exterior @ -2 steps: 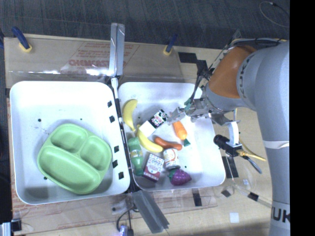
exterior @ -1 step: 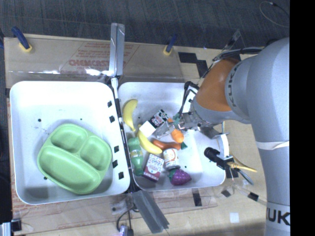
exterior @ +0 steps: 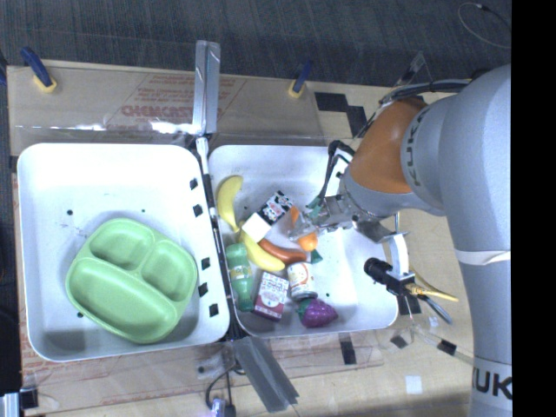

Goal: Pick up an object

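— Where's the arm (exterior: 434, 155) now?

— Reaching in from the right, bent over the right bin (exterior: 365, 307). The gripper (exterior: 314, 218) is down near the middle of that bin, at the right edge of the pile. I cannot tell how it stands, or whether it has anything.

— What's in the pile?

— It's crowded along the bin's left wall. A banana (exterior: 228, 200) near the top left, a second one (exterior: 263, 255) slanting below it, with a white block (exterior: 254, 227) between them. A small black-and-white carton (exterior: 276, 207) lies just beside the gripper, and something orange (exterior: 307, 241) sits right under it. A red sausage (exterior: 280, 251) touches the lower banana.

— And toward the bin's front edge?

— A green bottle (exterior: 239, 272) against the left wall, a pink-labelled carton (exterior: 272, 294), a small can (exterior: 300, 281), and purple grapes (exterior: 319, 312) near the front rim.

— The other bin?

— The left bin (exterior: 52, 172) carries a green divided tray (exterior: 132, 279), tilted, in its lower half.
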